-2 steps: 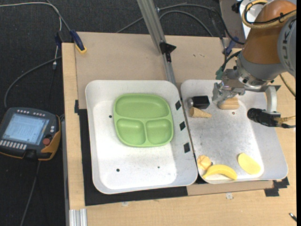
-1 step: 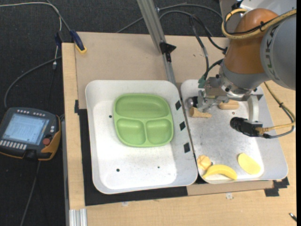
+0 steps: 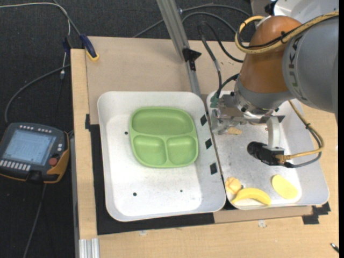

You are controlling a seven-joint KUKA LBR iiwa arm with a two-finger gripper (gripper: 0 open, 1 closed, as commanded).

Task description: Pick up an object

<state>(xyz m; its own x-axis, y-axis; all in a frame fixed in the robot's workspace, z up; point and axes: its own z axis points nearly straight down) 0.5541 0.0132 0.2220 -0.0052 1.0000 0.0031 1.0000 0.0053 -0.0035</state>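
A banana [image 3: 252, 196] and a yellow disc [image 3: 284, 186] lie at the near edge of the right bin [image 3: 317, 181], a green plate [image 3: 163, 136] sits in the left bin [image 3: 115, 198], and farther back the gripper [image 3: 232, 123] hangs low over the right bin.

I see the bench through one fixed camera, set high above, looking down at a slant on both shallow white plastic bins [image 3: 115, 198], the grey, orange-banded arm [image 3: 279, 52] nearest the lens.
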